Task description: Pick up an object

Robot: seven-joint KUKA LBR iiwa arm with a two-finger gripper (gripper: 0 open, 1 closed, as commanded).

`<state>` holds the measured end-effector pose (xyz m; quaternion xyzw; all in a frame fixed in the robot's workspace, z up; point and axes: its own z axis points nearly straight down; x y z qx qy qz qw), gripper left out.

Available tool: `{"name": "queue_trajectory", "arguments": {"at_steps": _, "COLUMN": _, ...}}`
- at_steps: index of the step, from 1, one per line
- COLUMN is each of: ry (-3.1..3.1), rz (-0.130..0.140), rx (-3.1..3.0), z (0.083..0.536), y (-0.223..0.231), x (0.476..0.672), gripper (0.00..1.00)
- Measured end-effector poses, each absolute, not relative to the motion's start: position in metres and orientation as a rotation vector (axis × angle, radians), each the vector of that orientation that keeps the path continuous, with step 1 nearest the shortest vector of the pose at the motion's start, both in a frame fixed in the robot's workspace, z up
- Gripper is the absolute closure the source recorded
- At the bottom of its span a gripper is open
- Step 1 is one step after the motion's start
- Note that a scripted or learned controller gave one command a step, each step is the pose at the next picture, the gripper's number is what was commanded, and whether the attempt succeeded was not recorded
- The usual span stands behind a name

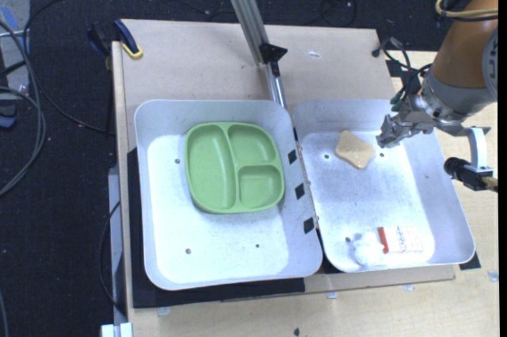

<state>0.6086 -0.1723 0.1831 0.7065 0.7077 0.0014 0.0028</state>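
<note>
Hovering with nothing visibly gripped, the jaws [390,135] sat just beside the tan sponge [354,149], their opening impossible to tell, so the pick remained undone.

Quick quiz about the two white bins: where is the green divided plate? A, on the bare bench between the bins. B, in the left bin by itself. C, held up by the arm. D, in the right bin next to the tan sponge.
B: the green divided plate lies flat inside the left bin, while the tan sponge sits in the right bin.
</note>
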Motion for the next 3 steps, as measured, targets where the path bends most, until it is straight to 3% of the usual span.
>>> {"name": "queue_trajectory", "arguments": {"at_steps": 1, "ry": 2.220, "rz": 0.003, "rx": 2.217, "z": 0.216, "y": -0.172, "x": 0.610, "gripper": 1.00}}
{"name": "queue_trajectory", "arguments": {"at_steps": 3, "ry": 2.232, "rz": 0.003, "rx": 2.213, "z": 0.219, "y": -0.061, "x": 0.609, "gripper": 1.00}}
